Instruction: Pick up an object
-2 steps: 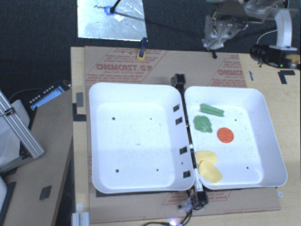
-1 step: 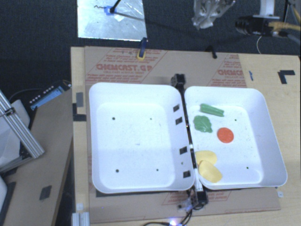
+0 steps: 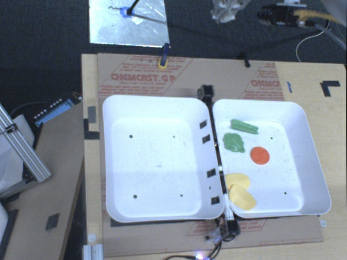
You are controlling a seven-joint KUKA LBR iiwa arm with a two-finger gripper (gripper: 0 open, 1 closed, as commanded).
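The gripper (image 3: 232, 7) hangs high beyond the far edge of the bench, holding nothing; how wide it stands I cannot tell. The orange disc (image 3: 259, 155) lies apart in the right bin (image 3: 312, 145), so descending straight over it looks cleanest.

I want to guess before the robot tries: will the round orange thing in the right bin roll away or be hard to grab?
The orange disc looks flat, so it probably won't roll. Lying low against the right bin floor, it may be tricky to pinch. It looks small and likely light, so a nudge might slide it.
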